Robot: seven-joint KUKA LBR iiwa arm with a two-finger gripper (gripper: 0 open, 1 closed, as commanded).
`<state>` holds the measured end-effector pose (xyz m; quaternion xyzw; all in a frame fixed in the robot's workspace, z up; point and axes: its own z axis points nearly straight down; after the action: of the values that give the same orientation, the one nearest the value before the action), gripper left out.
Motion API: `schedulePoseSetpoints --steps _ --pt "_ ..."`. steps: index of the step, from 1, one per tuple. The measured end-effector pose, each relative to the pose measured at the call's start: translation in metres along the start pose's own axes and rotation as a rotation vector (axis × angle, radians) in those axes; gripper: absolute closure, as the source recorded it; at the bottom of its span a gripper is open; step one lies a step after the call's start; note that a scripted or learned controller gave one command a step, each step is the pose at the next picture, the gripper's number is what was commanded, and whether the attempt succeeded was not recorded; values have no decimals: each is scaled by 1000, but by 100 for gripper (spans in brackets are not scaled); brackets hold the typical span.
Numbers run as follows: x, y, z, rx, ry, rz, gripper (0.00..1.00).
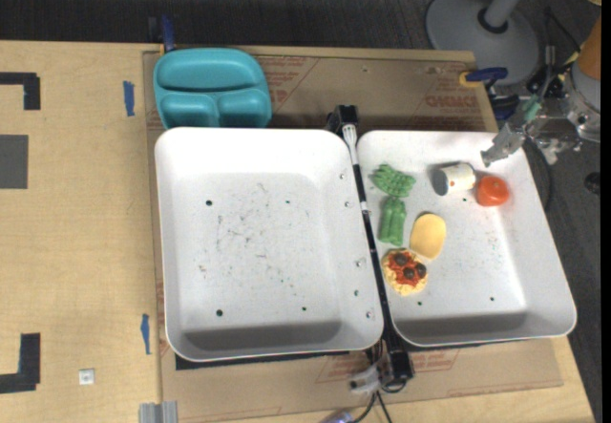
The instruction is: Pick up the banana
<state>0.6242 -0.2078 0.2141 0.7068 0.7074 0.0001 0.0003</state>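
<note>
The banana [429, 234] is a short, stubby yellow piece lying in the right bin [535, 287], left of its middle. It rests just above a small pizza slice [406, 270] and to the right of a green vegetable [392, 218]. My gripper [500, 150] hangs over the bin's far right corner, well up and to the right of the banana and apart from it. Just below the gripper is a red tomato [492, 190], and a small white and grey cup [452, 178] lies on its side to the lower left. Nothing shows in the gripper.
A leafy green piece [391, 179] lies near the right bin's far left side. The left bin [258, 240] sits next to it across a black divider [358, 192]. A teal divided tray [212, 87] stands behind the left bin. A grey stand base [473, 20] is at the back right.
</note>
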Motion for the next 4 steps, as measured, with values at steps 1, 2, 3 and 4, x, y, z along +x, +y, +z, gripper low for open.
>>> schedulePoseSetpoints --steps 1,2,3,4 --pt "37 -38 127 -4 -3 -225 0" --pt "110 -82 127 -2 0 -26 0" --pt "113 -145 129 1 1 -26 0" --pt "190 -119 29 1 0 332 0"
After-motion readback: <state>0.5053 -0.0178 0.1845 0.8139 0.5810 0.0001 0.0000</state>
